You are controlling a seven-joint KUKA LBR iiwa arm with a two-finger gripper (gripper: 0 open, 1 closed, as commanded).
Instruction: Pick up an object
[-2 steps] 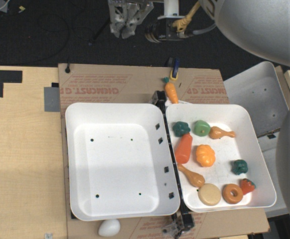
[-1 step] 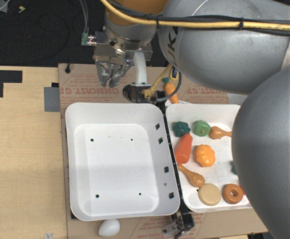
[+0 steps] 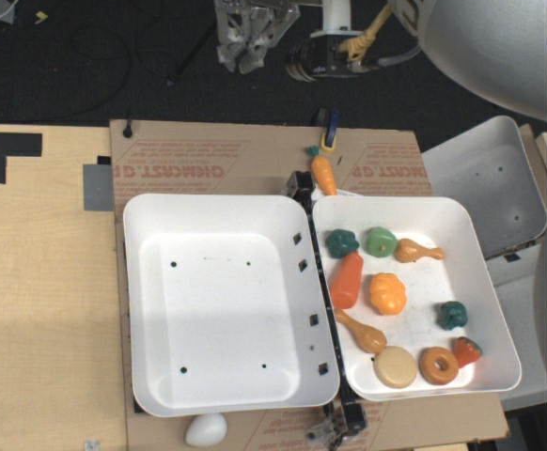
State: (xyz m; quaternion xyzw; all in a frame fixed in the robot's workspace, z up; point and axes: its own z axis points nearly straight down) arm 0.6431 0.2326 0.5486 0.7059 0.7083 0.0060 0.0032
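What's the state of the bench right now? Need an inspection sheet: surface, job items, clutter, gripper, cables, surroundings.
Surface: two white bins side by side on a cardboard sheet; left bin and right bin meet at clips.
Job's things: in the right bin, red pepper, orange pumpkin, green apple, two dark green broccoli pieces, two drumsticks, bun, donut, strawberry.
Clutter: carrot on the cardboard behind the bins; white egg in front of the left bin.
Gripper: gripper raised over the dark floor behind the bench, finger state unclear.
Cables: yellow and black leads near the wrist.
Surroundings: wooden tabletop, grey panel at right.
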